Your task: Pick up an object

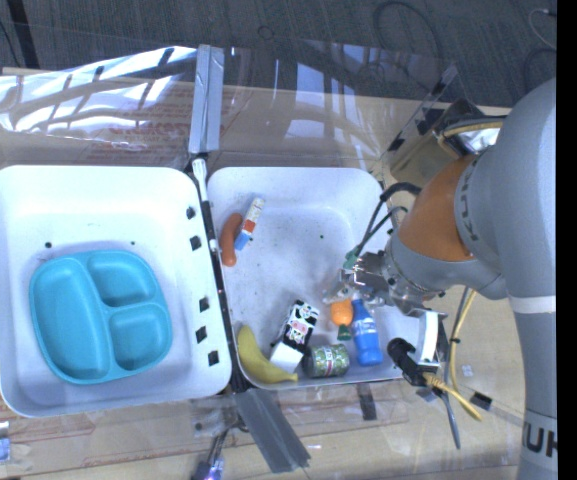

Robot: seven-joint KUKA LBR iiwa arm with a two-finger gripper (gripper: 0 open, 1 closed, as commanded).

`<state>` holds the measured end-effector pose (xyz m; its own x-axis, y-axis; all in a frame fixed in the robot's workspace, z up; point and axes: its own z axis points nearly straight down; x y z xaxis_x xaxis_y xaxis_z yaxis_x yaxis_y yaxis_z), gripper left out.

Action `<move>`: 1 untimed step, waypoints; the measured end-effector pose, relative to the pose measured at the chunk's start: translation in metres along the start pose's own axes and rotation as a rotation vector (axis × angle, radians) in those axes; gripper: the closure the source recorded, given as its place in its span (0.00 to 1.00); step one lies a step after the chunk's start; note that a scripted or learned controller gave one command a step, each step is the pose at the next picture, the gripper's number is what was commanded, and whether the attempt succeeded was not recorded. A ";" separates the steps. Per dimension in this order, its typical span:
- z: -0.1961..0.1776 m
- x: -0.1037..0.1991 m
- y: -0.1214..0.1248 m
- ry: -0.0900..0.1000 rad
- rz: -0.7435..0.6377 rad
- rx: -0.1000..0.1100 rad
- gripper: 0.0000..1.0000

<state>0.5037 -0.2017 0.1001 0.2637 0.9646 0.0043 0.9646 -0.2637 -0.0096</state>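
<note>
Bins sat side by side on the table [88,138], and the left bin [8,198], far to the left of the hand, carried a turquoise divided plate [101,315] lying flat on its floor. A grey divider strip [206,98] ran between the two bins.

Inside the right bin [298,183], well to the left of the hand and a little above it, an orange carrot-shaped toy [229,239] lay against the left wall, with a small white tube [250,218] having a red and blue end just beside it. Lower down, left of and below the hand, a yellow banana [252,359] curved along the front corner. A black-and-white cow-patterned carton [298,328] leaned beside the banana, touching it. Next came a greenish can [327,361] lying on its side, below the hand. A small orange ball-like object [341,313] sat right at the hand, just under it, and a blue bottle [366,339] stood immediately below the hand, beside the orange piece.

The hand [360,280] hung low over this cluster at the right side of the bin; how wide it stood, and whether it had hold of anything, could not be told from the slanted view. The grey arm [528,198] with its orange band [438,218] reached in from the right, with cables [448,368] trailing beneath the wrist.
</note>
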 end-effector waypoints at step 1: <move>-0.132 0.054 -0.011 -0.003 -0.037 -0.008 1.00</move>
